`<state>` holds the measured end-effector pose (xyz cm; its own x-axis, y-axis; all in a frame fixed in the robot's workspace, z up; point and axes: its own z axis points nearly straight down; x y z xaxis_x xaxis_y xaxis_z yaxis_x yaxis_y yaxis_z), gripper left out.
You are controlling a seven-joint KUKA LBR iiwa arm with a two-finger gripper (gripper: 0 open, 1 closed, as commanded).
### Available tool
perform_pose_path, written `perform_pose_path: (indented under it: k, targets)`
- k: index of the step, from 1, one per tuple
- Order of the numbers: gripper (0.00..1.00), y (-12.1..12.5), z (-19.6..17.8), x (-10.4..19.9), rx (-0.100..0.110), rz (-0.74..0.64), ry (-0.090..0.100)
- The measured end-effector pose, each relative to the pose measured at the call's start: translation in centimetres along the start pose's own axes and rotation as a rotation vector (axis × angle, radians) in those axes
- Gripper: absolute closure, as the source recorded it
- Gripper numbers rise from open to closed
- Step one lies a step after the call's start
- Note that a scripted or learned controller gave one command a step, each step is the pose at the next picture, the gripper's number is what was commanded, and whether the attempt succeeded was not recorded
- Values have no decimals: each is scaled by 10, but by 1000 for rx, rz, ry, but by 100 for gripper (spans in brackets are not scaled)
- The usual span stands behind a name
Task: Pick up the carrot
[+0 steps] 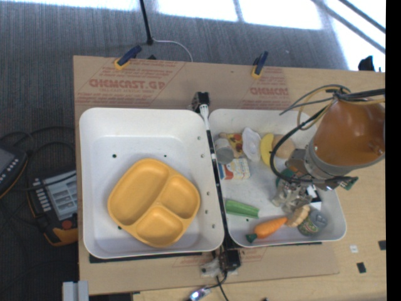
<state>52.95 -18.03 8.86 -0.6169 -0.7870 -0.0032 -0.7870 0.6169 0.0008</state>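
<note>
Carrot (270, 227) lies in right bin (335, 234), just below and slightly left of pincer (294, 196), near front wall. Long axis runs left-right, tilted; green top on far-left end. Pincer state: cannot tell, cluttered view. Judgement: short descent toward carrot's middle needed.

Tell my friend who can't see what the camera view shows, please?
An orange carrot lies near the front of the right bin, with the robot's gripper just above and beside it. A green vegetable lies nearby, and a yellow divided plate sits in the left bin.
</note>
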Motion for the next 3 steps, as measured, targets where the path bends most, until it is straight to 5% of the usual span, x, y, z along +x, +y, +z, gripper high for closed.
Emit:
perform_pose_path:
  k: [1,2,3]
  targets:
    - [100,12,-1,14,1,-264,-18]
    - [0,12,-1,13,1,-264,-21]
    - [0,47,-1,5,18,-7,-7]
